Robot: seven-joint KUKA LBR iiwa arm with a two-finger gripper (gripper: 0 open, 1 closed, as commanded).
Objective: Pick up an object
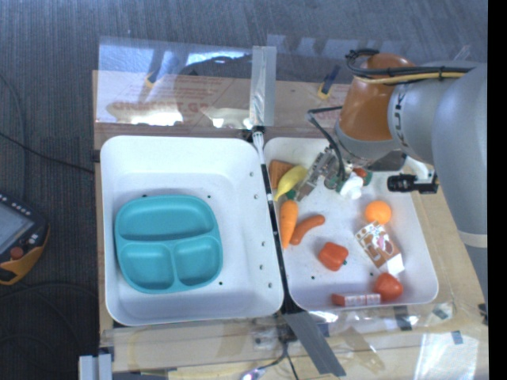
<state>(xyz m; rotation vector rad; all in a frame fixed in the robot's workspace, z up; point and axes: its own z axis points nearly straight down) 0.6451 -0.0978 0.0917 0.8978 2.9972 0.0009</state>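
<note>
Arm is seen reaching in from the right, orange band above the wrist, gripper [317, 172] lowered into the upper left part of the right bin [424, 287]. Gripper tips are placed just beside the yellow banana [290, 182], at its right end; contact cannot be confirmed. How far the gripper is open cannot be told from this angle, and nothing is seen clamped in it. A brown wedge-shaped item [279, 169] is partly covered by the banana at the bin's top left corner. An orange carrot [288, 220] is laid along the left wall below the banana, with an orange-red sausage-shaped piece [308, 228] touching it on the right. A red bell pepper [333, 255] is found near the bin's middle. An orange fruit [379, 212] is set to the right, with a small white-and-brown carton [379, 246] just below it. A red tomato [387, 286] and a red-and-white tube [356, 299] are located near the bottom wall. A small white and green item [349, 186] is seen just right of the gripper. The left bin [158, 153] is occupied by a teal three-compartment tray [166, 240]. Both bins are carried side by side on the worktop [444, 236].
</note>
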